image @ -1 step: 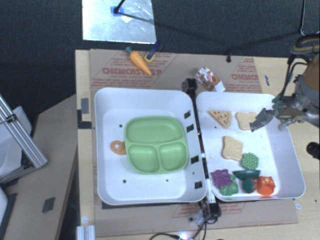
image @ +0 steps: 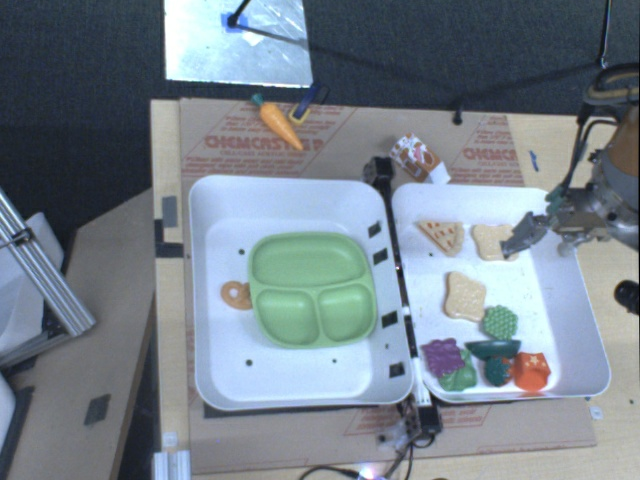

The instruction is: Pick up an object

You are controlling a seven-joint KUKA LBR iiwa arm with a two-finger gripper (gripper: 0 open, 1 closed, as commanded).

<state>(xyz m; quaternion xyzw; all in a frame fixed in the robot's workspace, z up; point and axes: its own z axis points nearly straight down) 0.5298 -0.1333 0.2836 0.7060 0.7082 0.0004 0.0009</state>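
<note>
My gripper hangs over the upper right part of the right bin, just right of a pale toast piece. Nothing is seen held in it. The same bin holds a holed cheese wedge, a tan bread slice, a green broccoli, purple grapes, a dark teal piece and an orange-red pepper along the front.
The left bin holds a green divided plate and a small brown pretzel. Behind the bins lie a carrot, a small snack packet and a foil sheet.
</note>
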